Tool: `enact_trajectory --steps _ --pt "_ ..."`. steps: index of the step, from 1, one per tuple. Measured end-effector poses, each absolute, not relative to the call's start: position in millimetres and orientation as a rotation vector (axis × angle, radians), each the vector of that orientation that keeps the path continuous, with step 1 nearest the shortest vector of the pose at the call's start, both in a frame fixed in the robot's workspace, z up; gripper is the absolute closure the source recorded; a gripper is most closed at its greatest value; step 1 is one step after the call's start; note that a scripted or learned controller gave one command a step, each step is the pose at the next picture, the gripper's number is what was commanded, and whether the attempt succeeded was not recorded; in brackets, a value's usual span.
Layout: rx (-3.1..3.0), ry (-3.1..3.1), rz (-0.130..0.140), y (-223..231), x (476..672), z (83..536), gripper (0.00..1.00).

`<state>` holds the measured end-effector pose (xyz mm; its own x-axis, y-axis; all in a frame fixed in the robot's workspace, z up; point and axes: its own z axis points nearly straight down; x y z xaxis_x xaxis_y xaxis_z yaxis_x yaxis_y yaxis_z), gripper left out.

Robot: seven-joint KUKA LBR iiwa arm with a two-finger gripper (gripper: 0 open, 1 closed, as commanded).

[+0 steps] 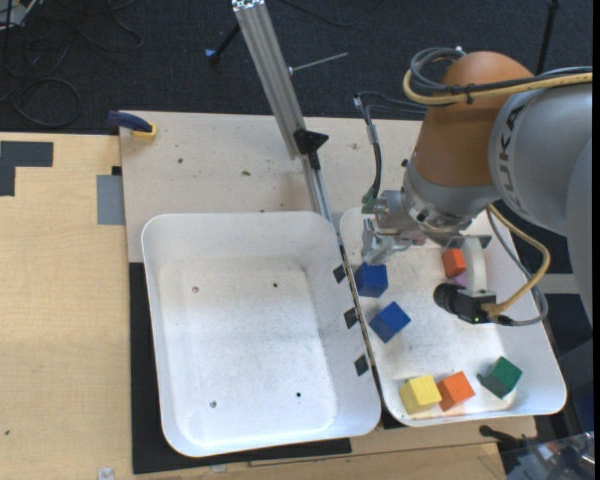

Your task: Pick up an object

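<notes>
My gripper (377,251) hangs over the near-left part of the right bin (546,400), close to the wall shared with the left bin. A blue cube (372,280) sits directly under its tip, touching it or nearly so; whether it is gripped is not visible. A second blue cube (390,321) lies just in front of it on the bin floor. A yellow cube (419,394), an orange cube (457,389) and a green cube (501,376) line the front edge. A small orange block (453,262) lies beside the wrist.
The left bin (180,388) stands alongside, its floor bare. A slanted metal rail (272,68) runs down to the divider between the bins. The arm's grey body and orange band (470,128) cover the right bin's far side. A cable connector (467,303) hangs low over that bin.
</notes>
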<state>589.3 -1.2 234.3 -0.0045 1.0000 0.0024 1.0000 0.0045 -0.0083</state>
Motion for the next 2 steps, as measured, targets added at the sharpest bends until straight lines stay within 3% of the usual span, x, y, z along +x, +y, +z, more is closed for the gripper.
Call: enact_trajectory --steps 2 --pt "-2.214 -2.222 0.007 92 582.0 239 1.00"
